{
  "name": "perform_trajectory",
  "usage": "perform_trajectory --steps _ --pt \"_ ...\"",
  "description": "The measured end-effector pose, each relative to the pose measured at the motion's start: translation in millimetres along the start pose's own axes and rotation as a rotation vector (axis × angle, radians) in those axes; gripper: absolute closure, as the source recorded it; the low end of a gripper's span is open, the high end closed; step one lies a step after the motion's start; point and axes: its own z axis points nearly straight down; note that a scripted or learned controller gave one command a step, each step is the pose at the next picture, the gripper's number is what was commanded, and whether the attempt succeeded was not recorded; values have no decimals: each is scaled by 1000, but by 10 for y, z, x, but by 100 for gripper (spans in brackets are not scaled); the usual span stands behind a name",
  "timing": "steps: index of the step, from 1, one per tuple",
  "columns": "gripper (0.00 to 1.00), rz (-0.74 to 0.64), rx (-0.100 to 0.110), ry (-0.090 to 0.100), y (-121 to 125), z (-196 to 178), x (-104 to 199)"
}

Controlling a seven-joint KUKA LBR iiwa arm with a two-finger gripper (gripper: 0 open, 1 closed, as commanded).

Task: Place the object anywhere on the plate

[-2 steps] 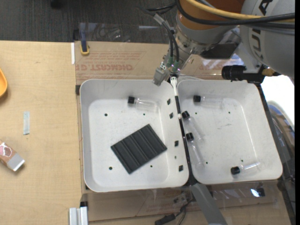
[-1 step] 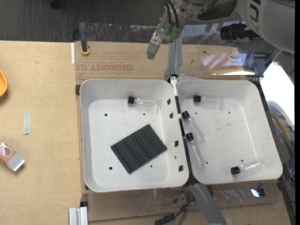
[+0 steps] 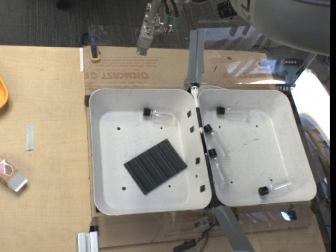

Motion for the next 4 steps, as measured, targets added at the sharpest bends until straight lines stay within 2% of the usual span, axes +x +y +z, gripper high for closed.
perform_trajectory --steps 4 --pt "100 3 -3 -13 -3 -353 -54"
